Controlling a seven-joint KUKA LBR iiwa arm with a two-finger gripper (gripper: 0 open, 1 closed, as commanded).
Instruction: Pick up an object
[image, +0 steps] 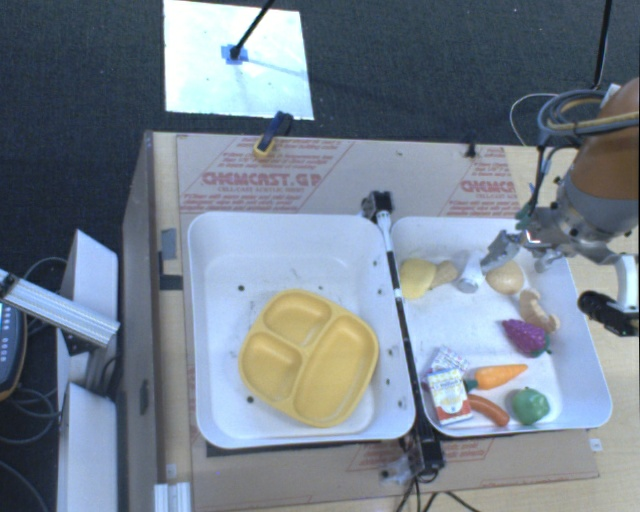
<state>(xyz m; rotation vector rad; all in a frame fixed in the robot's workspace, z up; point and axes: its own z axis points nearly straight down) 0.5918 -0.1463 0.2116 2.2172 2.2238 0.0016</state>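
The right bin (590, 385) holds several toy foods. A yellow pear-like piece (417, 276) lies at its left, with a small pale piece (446, 270) and a grey-white bit (468, 283) beside it. A beige potato-like piece (505, 279) sits at the upper middle and another beige piece (538, 311) lies further right. Below are purple grapes (525, 337), a carrot (497, 376), a red sausage (488, 408), a green pepper (530, 405) and a small carton (448, 393). My gripper (522, 256) hangs open just above the potato-like piece, with nothing between its fingers.
The left bin (220, 250) bears a yellow divided plate (308, 356). A ridge (397, 300) separates the bins. The arm (600, 170) and its cables come in over the right bin's top right corner. A black part (605, 310) juts over the right rim.
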